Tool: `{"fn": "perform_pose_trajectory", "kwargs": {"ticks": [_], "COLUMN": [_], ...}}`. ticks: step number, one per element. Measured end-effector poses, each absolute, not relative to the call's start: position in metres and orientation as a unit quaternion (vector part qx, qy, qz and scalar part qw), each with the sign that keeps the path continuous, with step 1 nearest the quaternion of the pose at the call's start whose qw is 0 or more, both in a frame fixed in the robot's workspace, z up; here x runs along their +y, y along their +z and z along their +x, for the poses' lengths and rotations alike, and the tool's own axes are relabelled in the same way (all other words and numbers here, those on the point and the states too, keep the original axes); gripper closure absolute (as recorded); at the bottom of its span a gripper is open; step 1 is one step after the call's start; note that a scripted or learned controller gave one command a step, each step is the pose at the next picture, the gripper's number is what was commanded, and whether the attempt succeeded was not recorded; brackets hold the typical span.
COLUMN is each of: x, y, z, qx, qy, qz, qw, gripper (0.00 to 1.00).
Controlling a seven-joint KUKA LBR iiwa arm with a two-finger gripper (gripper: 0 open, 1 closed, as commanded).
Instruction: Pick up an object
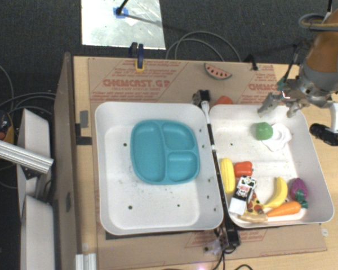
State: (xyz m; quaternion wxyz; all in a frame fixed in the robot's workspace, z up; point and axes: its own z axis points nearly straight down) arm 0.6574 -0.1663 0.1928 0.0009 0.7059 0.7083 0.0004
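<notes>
My gripper [280, 107] hangs over the far edge of the right bin [315, 162], fingers spread open with nothing between them. Just below and slightly left of it, a green ball [263, 130] rests against a white object [278, 139]. Toward the bin's near side lie a yellow piece [227, 175], a red piece [243, 167], a black-and-white carton [245, 189], a banana [279, 191], a carrot [283, 209] and purple grapes [298, 189].
The left bin [115, 207] holds a teal divided plate [164, 152]. A watermelon slice [217, 71] and an orange item [223, 100] lie on the cardboard behind the bins. A blue-and-yellow clamp [138, 54] sits at the cardboard's far edge.
</notes>
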Motion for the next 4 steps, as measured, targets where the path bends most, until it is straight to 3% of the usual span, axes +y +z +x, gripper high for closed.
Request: {"fn": "perform_pose_trajectory", "kwargs": {"ticks": [2,3,4], "x": [-0.160,-0.161,-0.161], "y": [0.082,0.097,0.097], "z": [0.669,0.671,0.670], "qx": [0.709,0.710,0.710], "qy": [-0.0002,0.0014,0.0011], "qz": [0.705,0.704,0.704], "qw": [0.000,0.003,0.003], "gripper": [0.00,1.00,0.00]}}
